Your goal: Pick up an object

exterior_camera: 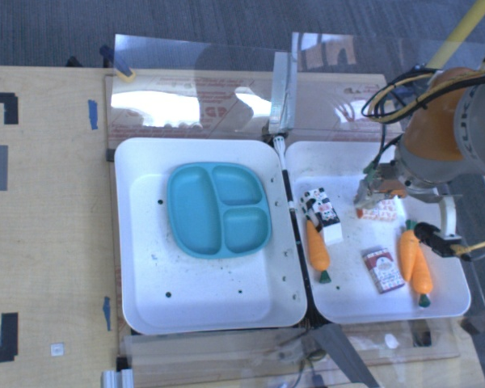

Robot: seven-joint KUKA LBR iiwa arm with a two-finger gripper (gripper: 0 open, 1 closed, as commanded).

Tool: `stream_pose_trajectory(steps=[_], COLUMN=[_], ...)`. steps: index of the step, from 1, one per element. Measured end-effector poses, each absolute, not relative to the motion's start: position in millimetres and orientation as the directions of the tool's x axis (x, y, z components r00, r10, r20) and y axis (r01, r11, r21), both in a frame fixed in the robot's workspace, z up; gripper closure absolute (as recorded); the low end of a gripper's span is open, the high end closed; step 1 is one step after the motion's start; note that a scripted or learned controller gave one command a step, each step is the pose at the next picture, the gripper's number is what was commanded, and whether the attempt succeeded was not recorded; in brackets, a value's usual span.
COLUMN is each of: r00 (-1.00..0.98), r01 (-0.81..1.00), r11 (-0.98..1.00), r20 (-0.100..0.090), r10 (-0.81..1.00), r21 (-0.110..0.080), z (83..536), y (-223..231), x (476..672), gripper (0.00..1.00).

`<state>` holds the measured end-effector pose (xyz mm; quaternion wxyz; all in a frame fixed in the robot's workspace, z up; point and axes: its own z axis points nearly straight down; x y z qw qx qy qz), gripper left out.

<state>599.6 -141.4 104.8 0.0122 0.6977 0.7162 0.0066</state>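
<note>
gripper (377, 191) low over right bin (461, 301), grip state unclear. beneath it flat red-white packet (382, 210); beside packet, glossy tapered orange carrot (415, 263), small dark-red box (384, 270), cow-patterned carton (320, 213).

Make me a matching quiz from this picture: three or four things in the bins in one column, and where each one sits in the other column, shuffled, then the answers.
Things:
1. blue divided plate
2. cow-patterned carton
3. small red box
4. claw

Places:
A. between the two carrots
B. left bin
C. by the divider, above a carrot
D. over the right bin's upper part

Pairs: 1-B, 2-C, 3-A, 4-D
</note>
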Motion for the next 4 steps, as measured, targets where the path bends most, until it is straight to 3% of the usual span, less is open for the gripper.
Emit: stream_pose_trajectory(steps=[1, 2, 3, 4], r00=[-0.026, -0.067, -0.084, -0.22], r01=[0.999, 0.997, 0.996, 0.975], r11=[0.027, 0.067, 0.084, 0.22], r20=[-0.008, -0.019, -0.005, 0.007], r10=[1.0, 0.998, 0.996, 0.975], r21=[0.025, 0.028, 0.017, 0.008], z=[104, 97, 93, 89], y=[-141, -107, -163, -209], x=[599.2, 589.0, 612.1, 556.6], gripper=[0.0, 0.0, 0.0, 0.0])
